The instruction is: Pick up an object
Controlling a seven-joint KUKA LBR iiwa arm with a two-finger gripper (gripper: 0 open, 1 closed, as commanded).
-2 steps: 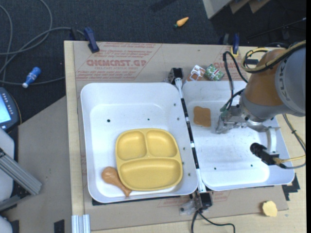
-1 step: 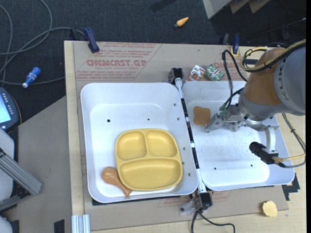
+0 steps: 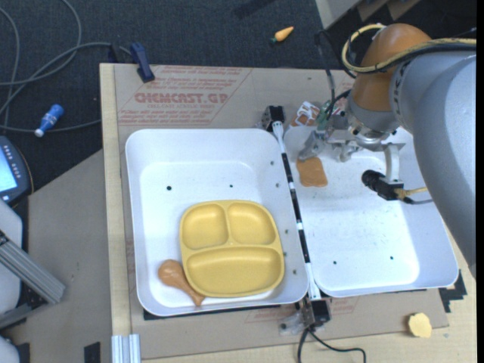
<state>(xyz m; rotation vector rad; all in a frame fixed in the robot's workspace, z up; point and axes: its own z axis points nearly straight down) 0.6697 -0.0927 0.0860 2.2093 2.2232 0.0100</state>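
Two white bins on my bench, side by side. Left bin (image 3: 151, 165): one yellow divided tray (image 3: 231, 248), three compartments, lying flat toward the near wall; one orange drumstick-shaped toy (image 3: 179, 278) tucked against the tray's near left corner. Right bin (image 3: 363, 255): one tan flat piece (image 3: 311, 173) near the far left corner, just below the gripper (image 3: 330, 144). I cannot tell the gripper's state from here. Off-bin: yellow lump (image 3: 419, 324) on the board at the near right

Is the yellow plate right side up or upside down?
Right side up. The yellow divided plate lies flat in the left bin, its three hollow compartments facing the camera.
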